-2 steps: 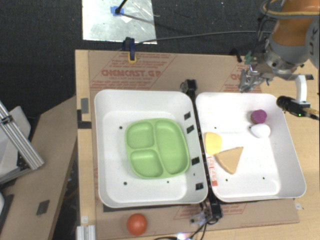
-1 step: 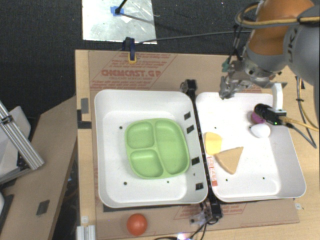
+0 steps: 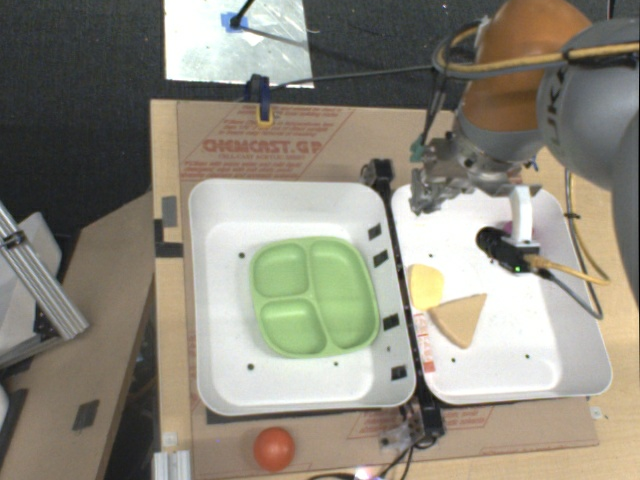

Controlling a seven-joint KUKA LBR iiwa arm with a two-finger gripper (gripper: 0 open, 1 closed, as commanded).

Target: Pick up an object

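Note:
In the right bin [image 3: 560,363] lie two things: a pale yellow piece [image 3: 425,286] near its left wall and a tan wedge [image 3: 459,318] just below and to the right of it. My gripper [image 3: 424,200] hangs over the bin's far left corner, well above and behind both pieces, and nothing shows between its fingers. A green divided plate [image 3: 313,296] sits in the middle of the left bin [image 3: 220,268].
An orange-red ball [image 3: 273,449] rests on the bench in front of the left bin. A black clip [image 3: 377,173] sits where the bins meet at the back. A metal rail [image 3: 40,283] stands at the far left.

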